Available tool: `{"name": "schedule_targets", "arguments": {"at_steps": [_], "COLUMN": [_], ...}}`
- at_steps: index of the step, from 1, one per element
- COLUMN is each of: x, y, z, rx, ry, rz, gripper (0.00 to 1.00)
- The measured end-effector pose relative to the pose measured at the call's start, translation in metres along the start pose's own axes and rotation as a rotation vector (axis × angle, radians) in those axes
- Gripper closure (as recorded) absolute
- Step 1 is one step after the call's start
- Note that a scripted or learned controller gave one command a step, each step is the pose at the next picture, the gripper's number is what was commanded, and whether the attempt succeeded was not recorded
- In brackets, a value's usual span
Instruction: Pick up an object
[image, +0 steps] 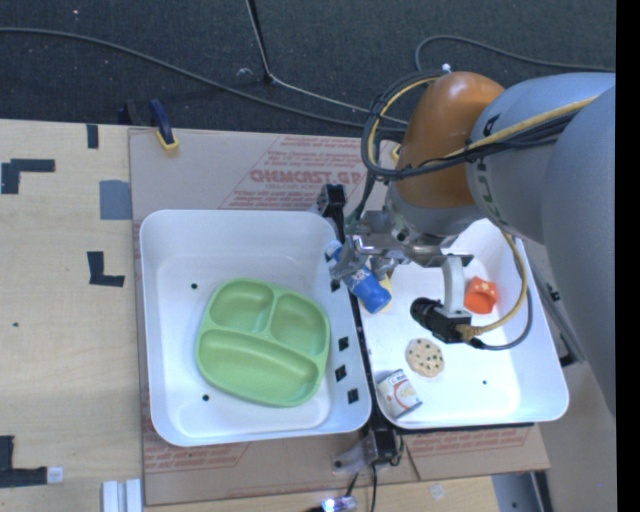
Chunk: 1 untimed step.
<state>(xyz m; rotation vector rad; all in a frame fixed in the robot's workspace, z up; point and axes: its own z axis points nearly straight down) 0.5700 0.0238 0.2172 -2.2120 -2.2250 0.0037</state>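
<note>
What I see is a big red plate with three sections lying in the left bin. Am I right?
Not quite. The plate is green, not red. The camera view shows it with three sections, lying in the left bin.

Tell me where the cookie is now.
In the camera view, the cookie lies in the right-hand bin, towards its near edge, just up-right of the white cup.

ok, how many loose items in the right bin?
4: blue cylinder at the left wall by the tool, orange piece toward the right, speckled disc in the middle, small tub in the near-left corner. The arm may hide more.
</note>
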Motion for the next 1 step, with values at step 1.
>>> {"name": "schedule_targets", "arguments": {"at_steps": [1], "x": [0.0507], "y": [-0.0183], "z": [0.0094], "rx": [0.0], "ry": [0.0], "rz": [0.0], "gripper": [1.0]}}
